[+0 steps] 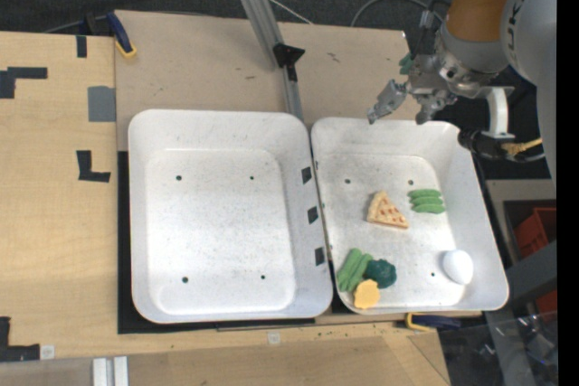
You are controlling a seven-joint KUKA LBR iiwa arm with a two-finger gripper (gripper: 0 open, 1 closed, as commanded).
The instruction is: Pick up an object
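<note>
— Camera view first, please: what do you see on the left?

— On the left I see the wooden desk [54, 194] with some dark tape marks. Next to it stands the left bin [149, 136], white and shallow. A grey metal pole [258, 0] crosses the top of the picture at a slant and ends just behind the place where the two bins meet.

— And the right bin?

— The right bin [335, 140] touches the left one. In it I see a green pod piece [354, 268] near the front left corner, a dark green lump [383, 272] just beside it, and a yellow piece [366, 295] in front of them. Near the middle lies a waffle wedge [387, 211], with a green bean pod [427, 201] just to its right. A white egg [457, 267] lies near the front right corner.

— Where is the end effector?

— The end effector [401, 105] hangs over the back edge of the right bin, well apart from all objects. Its fingers are spread and nothing is between them.
</note>
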